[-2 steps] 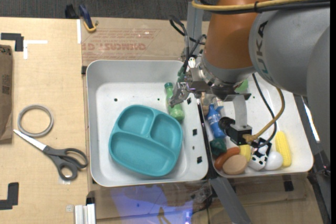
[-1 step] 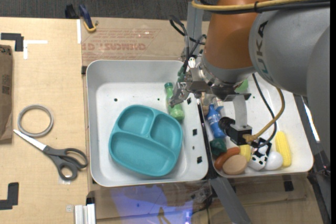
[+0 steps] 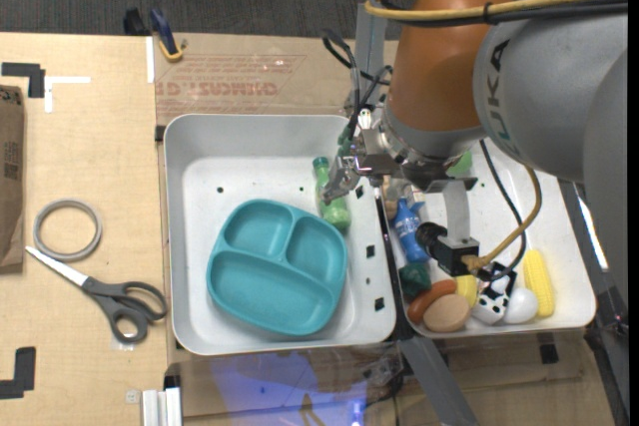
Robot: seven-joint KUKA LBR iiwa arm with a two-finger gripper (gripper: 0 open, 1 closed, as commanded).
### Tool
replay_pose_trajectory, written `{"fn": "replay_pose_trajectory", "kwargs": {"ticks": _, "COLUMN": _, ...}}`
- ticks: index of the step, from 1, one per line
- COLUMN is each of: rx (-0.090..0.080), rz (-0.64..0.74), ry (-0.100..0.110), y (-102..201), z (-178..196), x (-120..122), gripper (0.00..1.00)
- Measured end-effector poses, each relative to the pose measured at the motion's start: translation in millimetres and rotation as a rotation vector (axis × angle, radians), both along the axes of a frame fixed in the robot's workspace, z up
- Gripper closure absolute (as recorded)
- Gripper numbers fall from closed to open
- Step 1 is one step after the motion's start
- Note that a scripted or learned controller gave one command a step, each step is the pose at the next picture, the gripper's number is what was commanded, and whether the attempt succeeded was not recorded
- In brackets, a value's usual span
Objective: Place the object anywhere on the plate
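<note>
A teal divided plate [image 3: 278,266] lies in the left white bin [image 3: 200,214], toward its front. A green object [image 3: 335,205] is just off the plate's far right corner, by the wall between the bins. My gripper [image 3: 344,177] is directly over the top of this green object and touches or overlaps it in the camera view. The arm's orange band and grey wrist hide the area behind it.
The right bin [image 3: 569,314] holds several items: a blue bottle [image 3: 407,224], a brown egg-shaped piece [image 3: 445,311], a yellow corn cob [image 3: 539,279] and a black-and-white toy [image 3: 494,299]. Scissors [image 3: 110,296] and a tape roll [image 3: 67,227] lie on the bench to the left.
</note>
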State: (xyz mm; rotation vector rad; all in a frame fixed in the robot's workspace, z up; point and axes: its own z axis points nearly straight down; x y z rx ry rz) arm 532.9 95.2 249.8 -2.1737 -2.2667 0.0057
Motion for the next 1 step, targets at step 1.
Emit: {"fn": "replay_pose_trajectory", "kwargs": {"ticks": 1, "rx": 0.0, "rz": 0.0, "ry": 0.0, "y": 0.0, "z": 0.0, "x": 0.0, "gripper": 0.0}}
